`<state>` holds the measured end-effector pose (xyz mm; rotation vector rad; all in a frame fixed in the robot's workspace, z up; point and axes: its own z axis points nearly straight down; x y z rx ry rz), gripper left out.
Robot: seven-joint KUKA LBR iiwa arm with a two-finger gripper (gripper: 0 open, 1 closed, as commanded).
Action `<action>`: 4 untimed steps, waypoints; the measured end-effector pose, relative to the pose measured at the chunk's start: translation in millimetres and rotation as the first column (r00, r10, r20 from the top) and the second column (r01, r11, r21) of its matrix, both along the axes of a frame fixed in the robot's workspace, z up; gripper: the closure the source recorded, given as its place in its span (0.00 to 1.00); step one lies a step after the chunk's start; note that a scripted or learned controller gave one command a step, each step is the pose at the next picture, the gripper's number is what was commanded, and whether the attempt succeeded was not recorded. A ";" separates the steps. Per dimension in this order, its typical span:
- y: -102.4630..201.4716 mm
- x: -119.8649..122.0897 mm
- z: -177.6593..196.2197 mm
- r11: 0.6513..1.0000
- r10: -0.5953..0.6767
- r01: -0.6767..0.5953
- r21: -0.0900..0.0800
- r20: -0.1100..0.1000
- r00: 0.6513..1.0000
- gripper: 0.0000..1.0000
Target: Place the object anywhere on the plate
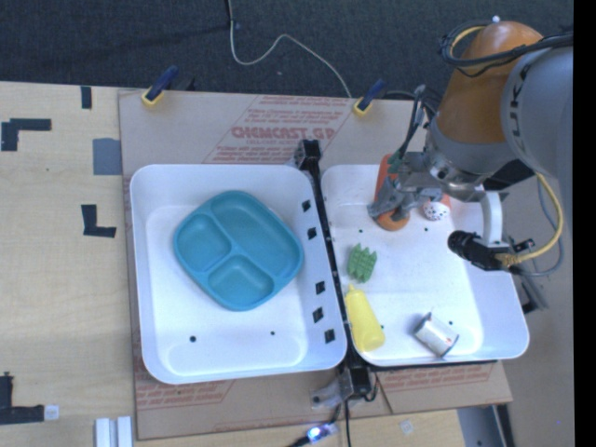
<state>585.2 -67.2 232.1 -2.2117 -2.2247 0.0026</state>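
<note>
We see pincer (396, 203) low in right white bin (484, 315), at upright orange object (388, 192) near bin's back left corner; whether object sits between fingers, we cannot tell. Object: orange, tapered, partly hidden. Teal three-compartment plastic plate (238, 248) lies in left white bin (158, 333), well apart. Cardboard sheet (270, 128) on counter reads "CHEMCAST GP" in red.
</note>
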 end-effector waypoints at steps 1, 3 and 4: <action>56.7 8.3 -13.4 1.000 0.000 0.000 -0.001 0.000 1.000 1.00; 157.3 22.2 1.0 1.000 0.000 0.000 -0.001 0.002 1.000 1.00; 211.5 19.7 -13.7 1.000 0.001 -0.001 -0.002 0.000 1.000 1.00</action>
